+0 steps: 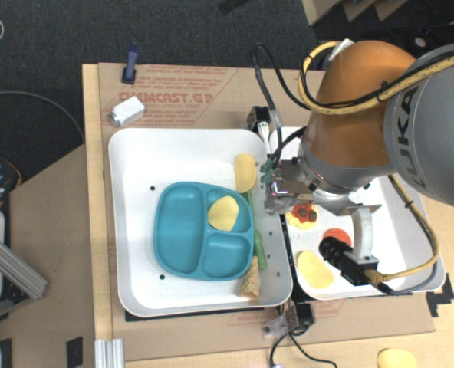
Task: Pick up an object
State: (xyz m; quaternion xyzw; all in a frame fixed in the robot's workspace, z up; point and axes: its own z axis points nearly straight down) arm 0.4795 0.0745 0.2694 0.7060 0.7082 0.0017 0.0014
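Arm is hanging over the right bin [411,228], wrist blocking the gripper [307,205], so can't tell its state or load. Candidate picks sitting relative to that bin: yellow piece [314,270] and orange piece [337,238] inside, teal tray [189,232] in the neighbouring left bin [135,205].

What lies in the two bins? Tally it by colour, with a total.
Yellow pieces: 3
Orange pieces: 2
Teal plate: 1
Green stick: 1
Tan scrap: 1
Total: 8
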